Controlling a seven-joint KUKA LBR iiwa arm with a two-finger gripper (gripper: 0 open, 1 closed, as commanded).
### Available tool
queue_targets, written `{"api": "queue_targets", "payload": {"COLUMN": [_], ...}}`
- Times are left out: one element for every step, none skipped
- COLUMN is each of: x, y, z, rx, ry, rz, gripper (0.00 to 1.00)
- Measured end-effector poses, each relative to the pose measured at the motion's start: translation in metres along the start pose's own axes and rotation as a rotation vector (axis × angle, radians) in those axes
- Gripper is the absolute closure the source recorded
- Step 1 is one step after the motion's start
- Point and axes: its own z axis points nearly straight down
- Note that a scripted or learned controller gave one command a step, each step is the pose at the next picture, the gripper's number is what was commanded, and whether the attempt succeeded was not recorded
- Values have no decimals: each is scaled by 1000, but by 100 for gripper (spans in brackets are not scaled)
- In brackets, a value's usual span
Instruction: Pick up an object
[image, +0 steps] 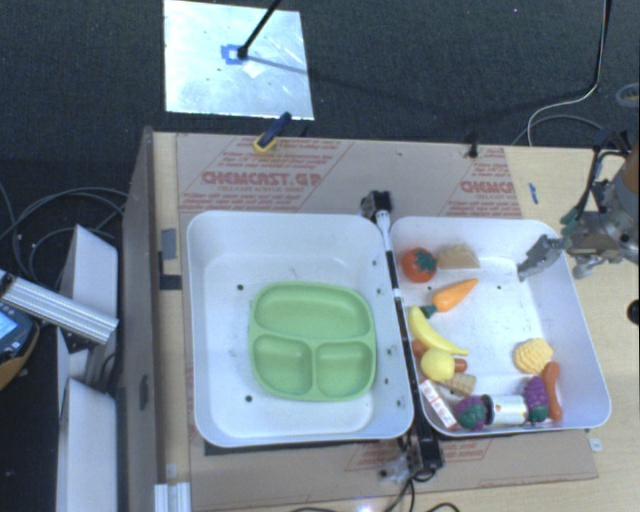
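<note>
Near edge of the right bin (590, 395): one purple grape bunch (537, 396), one corn cob (533, 354), one banana (432, 331). Farther back: one carrot (455, 294), one tomato (419, 264); the left bin (215, 300) holds one green three-compartment plate (313, 340). Gripper (540, 254) at the right bin's far corner, fingers spread, grasping nothing.

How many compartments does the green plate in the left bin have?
3. The green plate has one long compartment across its far side and two smaller ones side by side along its near side. It lies flat in the left bin.
</note>
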Motion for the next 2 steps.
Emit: {"api": "queue_targets", "payload": {"x": [9, 72], "y": [57, 87], "z": [116, 178], "rx": [3, -1], "ry": [1, -12], "rz": [-1, 6], "gripper": [0, 0]}}
